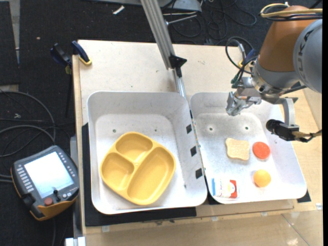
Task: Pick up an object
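In the right bin (287,186) lie a slice of toast (238,149), a red round piece (261,150), a yellow-orange round piece (262,178) and a small white carton with red and blue print (225,188). My gripper (234,108) hangs over the bin's far left part, above and behind the toast, apart from all of them. Nothing shows between its fingers.
The left bin (97,117) holds a yellow divided plate (137,167). A slanted metal pole (161,32) crosses the bench behind the bins. A teach pendant (46,181) lies off the bench at the left. A black cable part (281,128) hangs beside the arm.
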